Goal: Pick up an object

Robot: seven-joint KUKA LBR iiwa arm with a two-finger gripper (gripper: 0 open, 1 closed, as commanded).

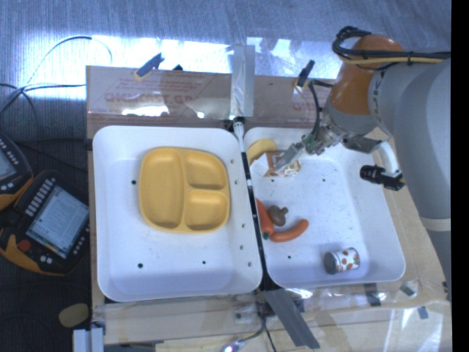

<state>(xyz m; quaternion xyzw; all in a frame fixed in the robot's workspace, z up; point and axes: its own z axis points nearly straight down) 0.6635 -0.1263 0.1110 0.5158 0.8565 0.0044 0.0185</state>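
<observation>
- Nearest the camera: small can, on its side in the right bin, near that bin's front right corner, well apart from everything else.
- Mid right bin, hard against the divider: orange carrot, a sausage-like orange piece and a small brown lump, all clustered and touching or nearly so.
- Back of right bin: yellow banana near the divider, with a small white-and-red item just in front of it and to its right.
- Gripper is down over the back of the right bin, its tip right at the white-and-red item and just beside the banana. Finger spacing is too small and blurred to read, so can't tell whether it's spread or closed, or whether anything is gripped.
- Arm comes in from the right, orange band above the wrist, cables looped over it.
- Left bin holds a yellow three-compartment tray, lying flat near the bin's middle.
- Off the bench at left: a handheld pendant with a screen, on the dark floor.
</observation>
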